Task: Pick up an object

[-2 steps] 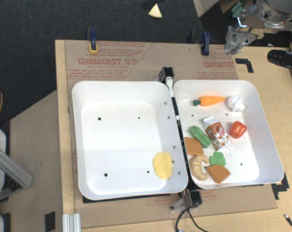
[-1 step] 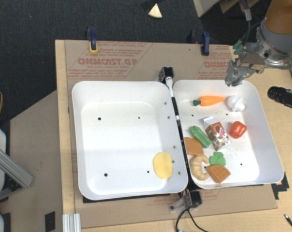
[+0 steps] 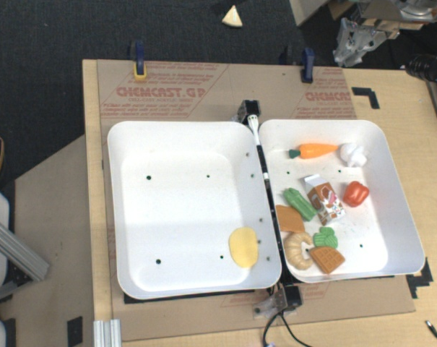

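Nine toys crowd your right bin [image 3: 391, 194]; one yellow disc [image 3: 243, 247] sits at the left bin's [image 3: 131, 194] five o'clock; jaws' state unclear.

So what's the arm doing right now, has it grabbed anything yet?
Gripper up beyond the right bin, nothing held. Carrot, tomato, croissant untouched. Path clear.

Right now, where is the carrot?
The carrot lies near the far edge of the right bin, just left of a white object.

Brown board [image 3: 204, 85] under the bins, two blue clamps [image 3: 138, 53] at its far edge
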Controlling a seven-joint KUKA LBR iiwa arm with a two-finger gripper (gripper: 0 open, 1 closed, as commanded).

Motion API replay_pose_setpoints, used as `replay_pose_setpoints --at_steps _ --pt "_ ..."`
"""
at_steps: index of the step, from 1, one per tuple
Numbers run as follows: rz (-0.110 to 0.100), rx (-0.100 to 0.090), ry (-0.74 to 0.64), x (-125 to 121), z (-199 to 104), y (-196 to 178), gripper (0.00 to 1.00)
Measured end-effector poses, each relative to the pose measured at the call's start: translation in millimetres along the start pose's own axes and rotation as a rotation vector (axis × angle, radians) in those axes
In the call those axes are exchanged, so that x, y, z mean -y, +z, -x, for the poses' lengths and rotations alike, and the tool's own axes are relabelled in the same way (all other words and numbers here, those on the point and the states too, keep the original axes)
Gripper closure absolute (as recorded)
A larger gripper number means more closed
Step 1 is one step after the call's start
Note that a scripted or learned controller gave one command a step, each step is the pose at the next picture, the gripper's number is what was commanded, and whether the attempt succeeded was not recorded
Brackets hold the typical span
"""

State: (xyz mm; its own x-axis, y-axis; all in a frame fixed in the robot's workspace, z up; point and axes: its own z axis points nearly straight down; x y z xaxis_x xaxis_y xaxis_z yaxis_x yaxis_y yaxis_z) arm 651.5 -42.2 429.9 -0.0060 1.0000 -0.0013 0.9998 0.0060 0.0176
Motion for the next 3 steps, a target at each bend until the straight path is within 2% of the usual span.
replay_pose_setpoints --at_steps 1,2,3 --pt "-0.030 -0.006 -0.008 93.7 -128.3 80.9 1.00" --pt "-0.002 -0.005 0.001 44.5 -164.5 -30.5 1.00" --pt "-0.029 -0.001 -0.002 110.6 -230.5 46.2 1.00"
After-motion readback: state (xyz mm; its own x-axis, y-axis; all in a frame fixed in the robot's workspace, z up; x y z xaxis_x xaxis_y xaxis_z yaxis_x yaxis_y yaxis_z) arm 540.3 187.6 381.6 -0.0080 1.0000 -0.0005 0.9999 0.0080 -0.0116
